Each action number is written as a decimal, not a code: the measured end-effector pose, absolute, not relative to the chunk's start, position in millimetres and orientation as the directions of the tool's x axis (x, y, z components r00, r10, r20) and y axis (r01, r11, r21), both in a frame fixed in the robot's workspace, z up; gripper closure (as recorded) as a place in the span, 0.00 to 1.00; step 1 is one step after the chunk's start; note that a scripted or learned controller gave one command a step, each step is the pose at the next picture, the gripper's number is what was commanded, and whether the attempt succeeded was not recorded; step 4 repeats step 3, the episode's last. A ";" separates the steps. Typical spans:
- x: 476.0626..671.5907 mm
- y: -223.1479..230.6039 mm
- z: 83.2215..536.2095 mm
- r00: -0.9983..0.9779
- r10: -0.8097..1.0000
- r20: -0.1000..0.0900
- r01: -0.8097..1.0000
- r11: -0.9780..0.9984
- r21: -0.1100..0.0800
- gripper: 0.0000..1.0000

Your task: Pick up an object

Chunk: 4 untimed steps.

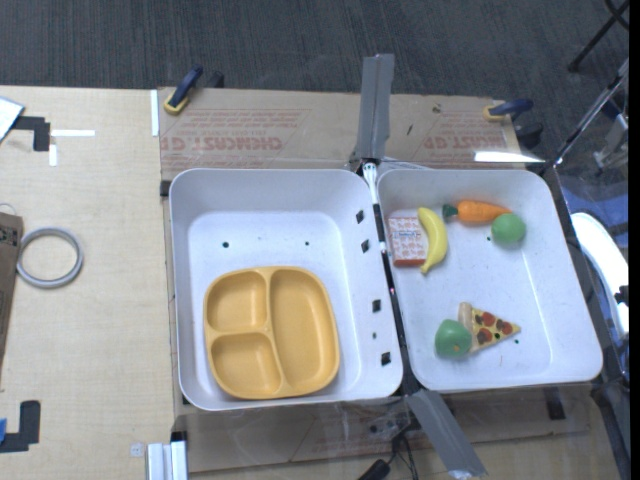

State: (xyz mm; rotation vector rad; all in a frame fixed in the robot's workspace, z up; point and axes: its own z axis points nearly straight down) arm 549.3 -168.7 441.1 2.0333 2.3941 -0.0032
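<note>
- Right bin (560,268): holds the candidate objects, spread loosely so each can be approached separately. A snack packet (406,240) touches a banana (433,236); a carrot (480,210) lies beside a green ball (508,229).
- Pizza slice (490,326) touches a green fruit (452,339) (harder to isolate).
- Left bin (200,208): holds a yellow divided plate (270,333).
- State of the jaws: cannot tell.
</note>
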 end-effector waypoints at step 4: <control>517.9 0.4 359.7 -0.880 0.474 -0.001 0.474 0.880 0.000 1.00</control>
